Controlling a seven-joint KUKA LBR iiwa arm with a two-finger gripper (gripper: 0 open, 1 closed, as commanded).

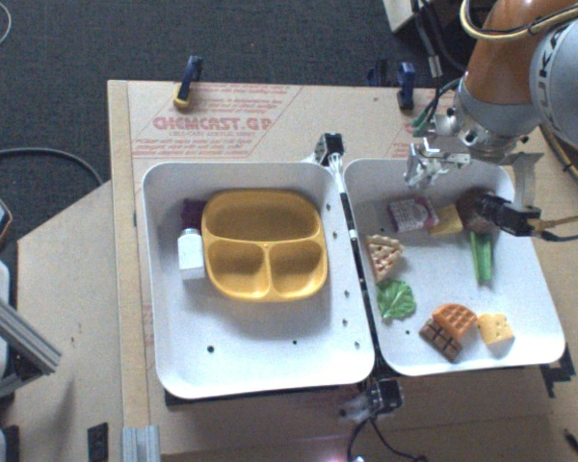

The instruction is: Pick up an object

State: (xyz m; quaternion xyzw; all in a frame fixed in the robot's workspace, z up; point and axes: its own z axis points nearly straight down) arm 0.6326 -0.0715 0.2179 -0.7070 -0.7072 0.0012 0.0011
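Camera view: from above, the arm reaches in from the right over the right bin [549,306]
Gripper [426,169]: hangs over the bin's far edge, above the pinkish packet [409,214]; nothing sits between its fingers, which look slightly parted
Nearest target: that packet, just beside a yellow piece [447,221] and a dark brown lump [474,208]
Other choices: green stick [482,256], pie wedge [384,254], lettuce leaf [397,299], waffle [449,330], cheese block [495,329], all well spread
Left bin [164,345]: yellow divided tray [265,243], white bottle [191,253]
Advice: come straight down on the packet's middle, straddling its short side, clear of the yellow piece
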